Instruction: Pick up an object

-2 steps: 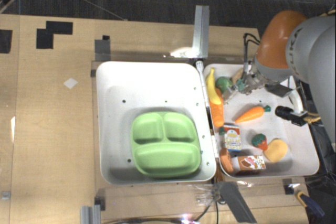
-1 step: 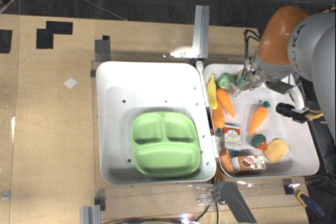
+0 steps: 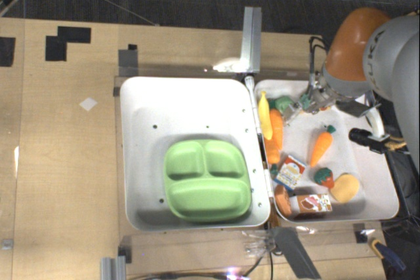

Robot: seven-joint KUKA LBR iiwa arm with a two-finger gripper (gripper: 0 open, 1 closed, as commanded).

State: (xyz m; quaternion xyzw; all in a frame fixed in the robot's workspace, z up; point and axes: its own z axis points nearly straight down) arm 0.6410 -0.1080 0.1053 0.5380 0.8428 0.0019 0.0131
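Note:
My gripper (image 3: pixel 307 102) hangs low over the back of the right bin (image 3: pixel 367 206), below the arm's orange band. It is just right of a small green toy (image 3: pixel 283 103), and I cannot see anything held in it. A yellow banana (image 3: pixel 264 116) and a long orange piece (image 3: pixel 275 136) lie along the bin's left wall. A carrot with a green top (image 3: pixel 320 145) sits mid-bin, in front of the gripper. Nearer the front are a small printed carton (image 3: pixel 290 172), a red and green piece (image 3: pixel 322 175), a yellow lump (image 3: pixel 346 187) and a brown bottle (image 3: pixel 307 204).
The left bin (image 3: pixel 144 141) holds a green divided tray (image 3: pixel 207 179) toward its front. A metal post (image 3: pixel 251 36) stands behind the wall between the two bins. The grey arm body (image 3: pixel 394 56) fills the space over the right bin's back right corner.

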